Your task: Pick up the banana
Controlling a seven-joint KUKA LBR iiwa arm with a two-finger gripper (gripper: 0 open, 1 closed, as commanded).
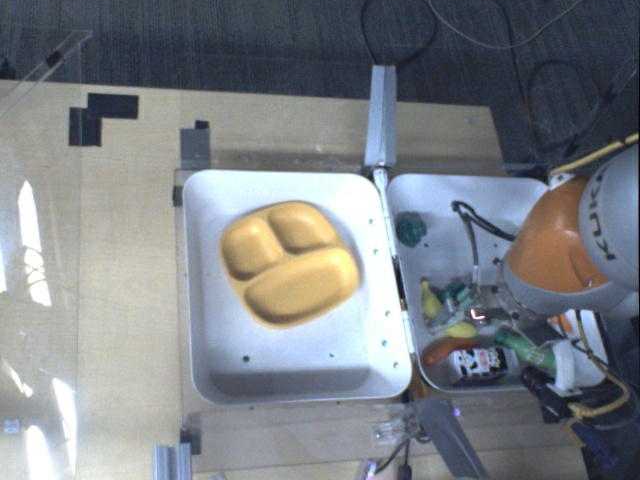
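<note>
1. Bench (120, 298): pale wood top carrying two shallow white bins side by side.
2. Left bin (210, 368): white, rounded corners, holding one item.
3. Right bin (440, 193): white, cluttered toward its near end.
4. Arm (565, 243): grey with an orange band, entering from the right and reaching down over the right bin.
5. Yellow divided tray (290, 263): three compartments, lying in the middle of the left bin.
6. Gripper (482, 303): low over the clutter in the right bin; whether it is parted or closed cannot be told.
7. Green bottle (520, 346): lying near the right bin's front, under the arm.
8. Banana (432, 303): yellow, in the right bin near the dividing wall, just left of the gripper.
9. Teal ball (411, 229): in the right bin, beyond the banana.
</note>
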